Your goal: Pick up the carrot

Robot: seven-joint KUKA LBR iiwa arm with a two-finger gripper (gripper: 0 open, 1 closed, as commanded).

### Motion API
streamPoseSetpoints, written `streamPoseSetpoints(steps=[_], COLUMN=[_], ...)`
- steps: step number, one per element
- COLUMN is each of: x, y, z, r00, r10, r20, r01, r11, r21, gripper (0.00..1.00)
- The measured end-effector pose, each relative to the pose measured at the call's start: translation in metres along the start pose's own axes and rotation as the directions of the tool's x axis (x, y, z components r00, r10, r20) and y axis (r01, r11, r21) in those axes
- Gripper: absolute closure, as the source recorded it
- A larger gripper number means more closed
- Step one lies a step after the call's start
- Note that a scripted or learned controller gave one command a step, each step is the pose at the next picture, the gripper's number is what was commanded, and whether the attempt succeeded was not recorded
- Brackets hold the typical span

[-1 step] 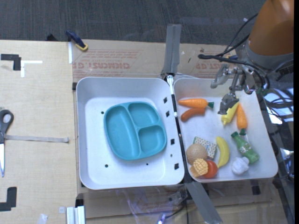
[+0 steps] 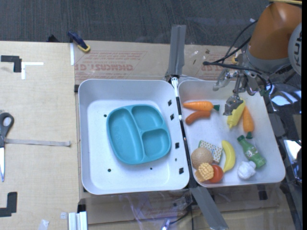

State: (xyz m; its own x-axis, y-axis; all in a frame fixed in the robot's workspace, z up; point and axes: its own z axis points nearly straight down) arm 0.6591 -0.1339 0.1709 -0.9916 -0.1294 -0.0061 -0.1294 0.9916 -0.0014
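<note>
A robotics lab: taped bench (image 2: 38,128), white bins (image 2: 129,87), toy food (image 2: 229,155).

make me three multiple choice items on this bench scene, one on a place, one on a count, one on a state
1. Where does the sectioned blue plastic plate lie?
A. in the left white bin
B. in the right white bin
C. on the cardboard

2. How many compartments does the plate have?
A. two
B. three
C. five

3. How does the long orange toy carrot with the green tip lie?
A. standing upright
B. lengthwise on the bin floor
C. on the plate

Answers: 1 A, the plate sits alone in the left bin. 2 B, ridges split it into three wells. 3 B, it lies flat at the right bin's upper left, beside the two-finger gripper.
</note>
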Motion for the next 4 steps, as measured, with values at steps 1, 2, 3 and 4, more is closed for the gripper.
streamPoseSetpoints(steps=[1, 2, 3, 4], x=[-0.002, 0.030, 0.027, 0.019], y=[0.013, 0.024, 0.037, 0.033], z=[0.078, 0.077, 0.077, 0.077], r00=[1.000, 0.992, 0.911, 0.808], r10=[0.003, 0.127, 0.413, 0.589], r20=[-0.002, -0.001, -0.002, -0.001], r01=[-0.003, -0.127, -0.413, -0.589], r11=[1.000, 0.992, 0.911, 0.808], r21=[-0.001, 0.000, 0.001, 0.002], gripper=[0.00, 0.00, 0.00, 0.00])
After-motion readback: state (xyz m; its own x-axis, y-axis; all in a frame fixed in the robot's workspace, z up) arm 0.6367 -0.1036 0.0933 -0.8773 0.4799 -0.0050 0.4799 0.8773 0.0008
